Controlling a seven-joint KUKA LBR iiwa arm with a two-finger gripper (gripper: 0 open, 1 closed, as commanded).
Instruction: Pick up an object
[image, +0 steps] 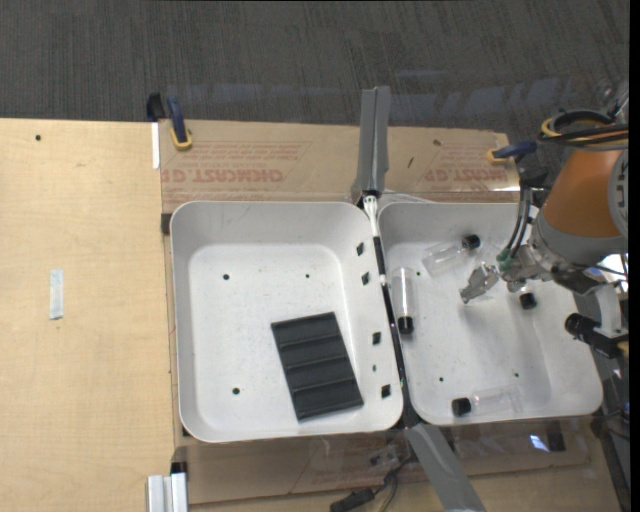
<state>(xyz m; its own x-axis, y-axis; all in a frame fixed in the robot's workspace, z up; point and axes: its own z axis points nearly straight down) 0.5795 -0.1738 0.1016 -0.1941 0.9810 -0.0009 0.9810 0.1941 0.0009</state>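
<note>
While the gripper (480, 283) hovers over the right bin (560, 400), its fingers look spread, a clear tube (448, 255) just beside them, ungrasped.

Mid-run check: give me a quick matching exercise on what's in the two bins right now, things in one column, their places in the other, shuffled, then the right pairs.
Things
1. black ribbed block
2. clear tube with a black cap lying along the divider
3. clear tube with a black cap at its left end
4. gripper

Places
A. near edge of the right bin
B. left bin, near its front
C. over the middle of the right bin
D. left side of the right bin

Pairs: 1-B, 2-D, 3-A, 4-C
</note>
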